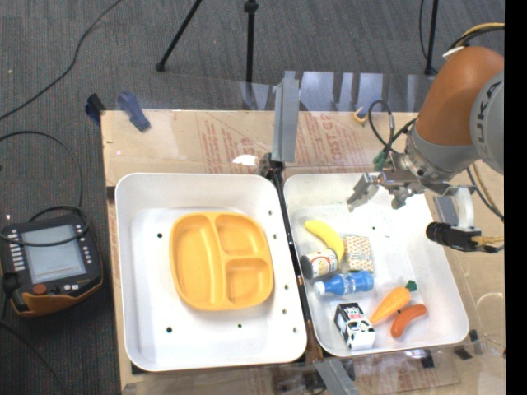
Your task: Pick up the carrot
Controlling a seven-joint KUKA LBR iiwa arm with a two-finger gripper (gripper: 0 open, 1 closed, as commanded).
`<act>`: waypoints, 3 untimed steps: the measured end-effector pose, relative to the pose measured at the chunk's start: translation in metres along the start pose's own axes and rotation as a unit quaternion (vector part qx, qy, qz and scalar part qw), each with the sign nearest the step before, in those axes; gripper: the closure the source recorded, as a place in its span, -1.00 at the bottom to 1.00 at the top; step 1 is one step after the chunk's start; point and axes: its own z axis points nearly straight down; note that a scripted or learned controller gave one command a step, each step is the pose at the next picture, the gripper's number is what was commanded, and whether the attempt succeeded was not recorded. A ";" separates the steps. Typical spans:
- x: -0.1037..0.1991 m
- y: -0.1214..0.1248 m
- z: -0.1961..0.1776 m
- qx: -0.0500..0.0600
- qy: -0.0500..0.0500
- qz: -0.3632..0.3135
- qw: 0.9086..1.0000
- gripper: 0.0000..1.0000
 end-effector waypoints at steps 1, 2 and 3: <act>0.000 0.000 0.000 0.000 0.000 0.000 1.000 -1.00; -0.033 -0.084 0.004 0.001 0.000 0.040 0.999 -1.00; -0.075 -0.089 0.022 0.000 0.000 -0.016 1.000 -1.00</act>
